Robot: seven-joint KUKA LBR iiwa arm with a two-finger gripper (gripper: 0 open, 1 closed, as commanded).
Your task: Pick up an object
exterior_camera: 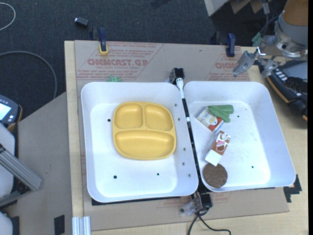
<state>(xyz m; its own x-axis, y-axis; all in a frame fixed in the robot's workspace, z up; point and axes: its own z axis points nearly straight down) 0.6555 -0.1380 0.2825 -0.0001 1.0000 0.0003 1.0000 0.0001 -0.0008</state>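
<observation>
A yellow divided plate (144,130) lay in the white left bin (93,146). The white right bin (264,146) held a green pepper-like toy (221,110), a red-and-white carton (210,119), a white packet with red print (218,148) and a brown disc (215,175). Blue clamps (102,36) gripped the tan board (146,62) printed in faded red lettering.

Two shallow white plastic bins side by side on counter (146,58). Left bin (95,146) holds yellow three-compartment plastic plate (144,130) (roughly centred). In right bin (274,141), near shared edge: green plastic pepper-shaped toy (222,110) farthest back, small red-and-white carton (210,119) touching it, red-and-white packet (219,148) nearer, brown round cookie-like disc (215,175) at front. Claw (243,65) above counter behind right bin.
</observation>
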